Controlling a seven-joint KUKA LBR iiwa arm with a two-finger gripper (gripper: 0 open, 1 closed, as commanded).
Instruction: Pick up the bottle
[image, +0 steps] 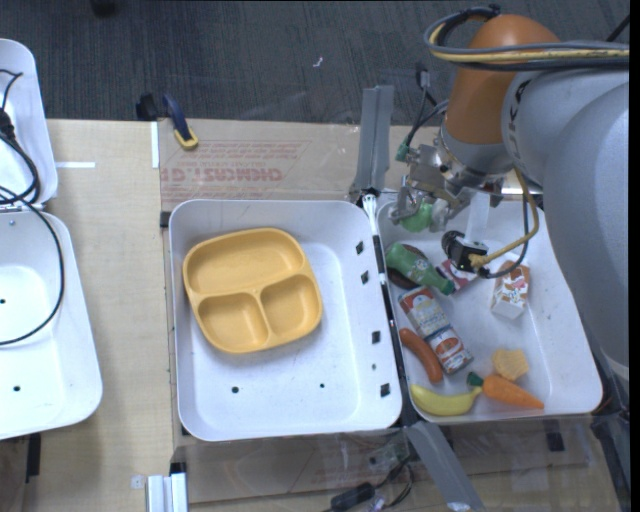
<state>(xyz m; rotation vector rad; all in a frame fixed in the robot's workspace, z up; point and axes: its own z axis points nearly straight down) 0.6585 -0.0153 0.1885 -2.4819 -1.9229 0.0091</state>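
Observation:
The bottle (412, 264) is dark green with a red-and-white label near one end. It lies on its side in the back left part of the right bin (560, 330). My gripper (418, 204) hangs over the bin's back left corner, just behind the bottle and a little above it. A small pale green thing (428, 215) shows right at the gripper's tip. Whether it is held I cannot tell.
In the right bin lie a small carton (510, 291), two red-labelled cans (428, 311) (453, 351), a sausage (421, 356), a banana (446, 401), a carrot (506, 391) and a yellow biscuit (510, 363). The left bin (200, 390) holds a yellow divided plate (252, 288).

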